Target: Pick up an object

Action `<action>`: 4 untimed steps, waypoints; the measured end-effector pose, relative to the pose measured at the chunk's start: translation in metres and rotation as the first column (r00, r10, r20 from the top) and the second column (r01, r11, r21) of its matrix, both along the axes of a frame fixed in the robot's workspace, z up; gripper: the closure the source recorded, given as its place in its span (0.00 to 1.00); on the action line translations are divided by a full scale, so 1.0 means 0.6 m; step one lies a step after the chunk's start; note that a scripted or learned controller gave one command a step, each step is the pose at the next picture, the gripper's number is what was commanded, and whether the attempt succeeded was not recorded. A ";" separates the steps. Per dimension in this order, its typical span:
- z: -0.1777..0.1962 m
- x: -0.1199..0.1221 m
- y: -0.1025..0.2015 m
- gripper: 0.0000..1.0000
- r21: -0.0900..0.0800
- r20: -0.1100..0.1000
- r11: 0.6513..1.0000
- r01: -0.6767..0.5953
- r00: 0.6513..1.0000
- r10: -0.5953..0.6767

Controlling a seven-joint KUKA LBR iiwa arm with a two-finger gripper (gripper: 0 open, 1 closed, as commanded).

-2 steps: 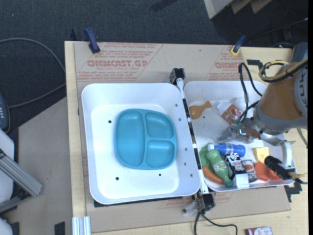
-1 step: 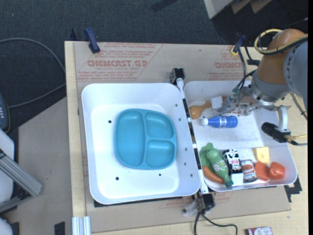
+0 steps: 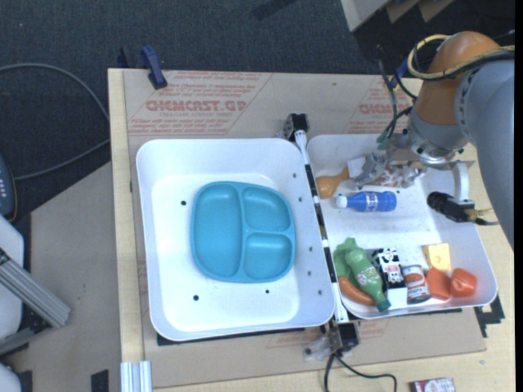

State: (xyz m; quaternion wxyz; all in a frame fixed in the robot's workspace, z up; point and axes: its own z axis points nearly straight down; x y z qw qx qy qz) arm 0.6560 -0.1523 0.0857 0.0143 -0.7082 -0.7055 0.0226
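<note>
Bottle [image 3: 368,201] lies in right bin [image 3: 482,256], ungrasped. My fingers [image 3: 391,168] hover just above it; spread: cannot tell. Pick not yet done.

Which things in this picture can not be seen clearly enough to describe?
- Claw, camera view: small and blurred among its own metal parts above the blue bottle; open or shut cannot be told.
- Orange-brown thing: partly behind the rim between the bins; its kind is unclear.
- Small packets at the right bin's near edge: labels too small to read.
- Arm: cut off by the right edge.
</note>
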 end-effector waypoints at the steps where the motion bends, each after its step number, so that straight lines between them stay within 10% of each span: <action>1: -0.003 0.004 -0.050 0.00 0.029 -0.001 0.999 -0.014 1.000 0.014; 2: -0.002 0.006 -0.090 0.00 0.034 0.002 0.999 -0.014 1.000 0.014; 3: 0.013 0.002 -0.094 1.00 0.030 -0.010 0.999 -0.015 1.000 0.015; 4: 0.122 -0.134 -0.071 1.00 0.011 0.052 1.000 -0.004 0.999 0.003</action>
